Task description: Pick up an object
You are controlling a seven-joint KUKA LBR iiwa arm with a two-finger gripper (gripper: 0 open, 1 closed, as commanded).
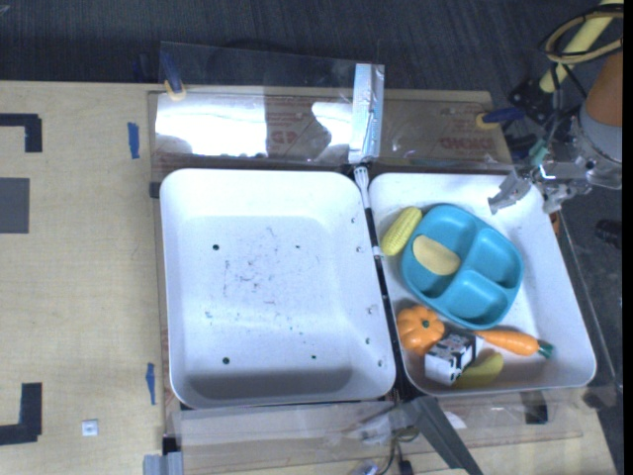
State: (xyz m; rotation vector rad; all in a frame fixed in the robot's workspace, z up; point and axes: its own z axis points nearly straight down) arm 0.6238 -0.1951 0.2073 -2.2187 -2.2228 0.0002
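Camera view: bench (69, 295), two white bins (267, 285).

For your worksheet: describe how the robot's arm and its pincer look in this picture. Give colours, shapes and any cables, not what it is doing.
The arm enters at the upper right, with an orange part at the frame edge and grey metal below it. Yellow and black cables loop above it, and a small teal fitting sits on the wrist. The pincer is pale grey metal with slim fingers, over the right bin.
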